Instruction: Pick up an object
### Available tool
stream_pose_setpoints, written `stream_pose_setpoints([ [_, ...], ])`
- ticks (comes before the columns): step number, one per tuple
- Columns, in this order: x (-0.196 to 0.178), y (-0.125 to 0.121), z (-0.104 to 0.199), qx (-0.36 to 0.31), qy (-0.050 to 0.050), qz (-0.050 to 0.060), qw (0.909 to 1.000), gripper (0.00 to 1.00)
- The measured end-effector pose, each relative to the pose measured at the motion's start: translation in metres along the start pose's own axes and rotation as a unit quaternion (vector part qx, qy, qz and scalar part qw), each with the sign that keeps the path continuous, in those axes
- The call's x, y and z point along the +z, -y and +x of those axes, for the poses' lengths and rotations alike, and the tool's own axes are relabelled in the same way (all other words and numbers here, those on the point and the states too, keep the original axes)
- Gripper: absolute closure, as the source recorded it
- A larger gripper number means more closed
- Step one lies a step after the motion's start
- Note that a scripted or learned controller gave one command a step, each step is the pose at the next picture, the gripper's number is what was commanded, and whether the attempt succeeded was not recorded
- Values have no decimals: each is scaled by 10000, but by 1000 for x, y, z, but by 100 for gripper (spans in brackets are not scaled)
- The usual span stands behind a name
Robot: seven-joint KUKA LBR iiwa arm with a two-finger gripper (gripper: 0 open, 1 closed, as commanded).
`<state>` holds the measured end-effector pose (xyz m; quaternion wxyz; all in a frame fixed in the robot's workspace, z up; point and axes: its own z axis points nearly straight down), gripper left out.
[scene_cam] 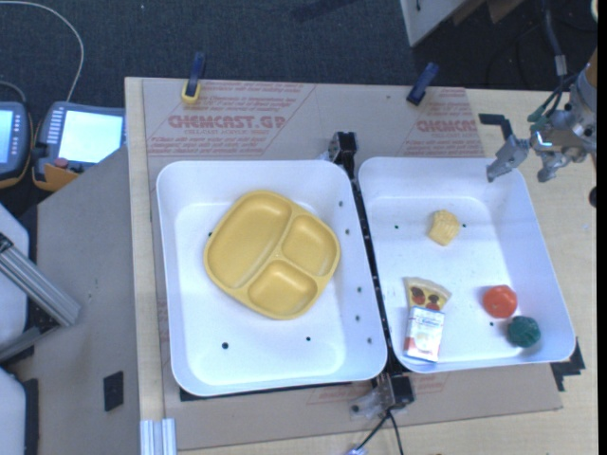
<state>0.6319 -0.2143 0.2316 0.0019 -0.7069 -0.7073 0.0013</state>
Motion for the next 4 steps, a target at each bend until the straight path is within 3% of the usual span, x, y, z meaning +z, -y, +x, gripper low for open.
stream_pose_setpoints([
  [2, 105, 7, 3, -2, -3, 3, 10000, 0],
  [3, 91, 5, 2, -5, 9, -31, 10000, 100],
  [4, 38, -6, 2, -6, 17, -52, 10000, 100],
])
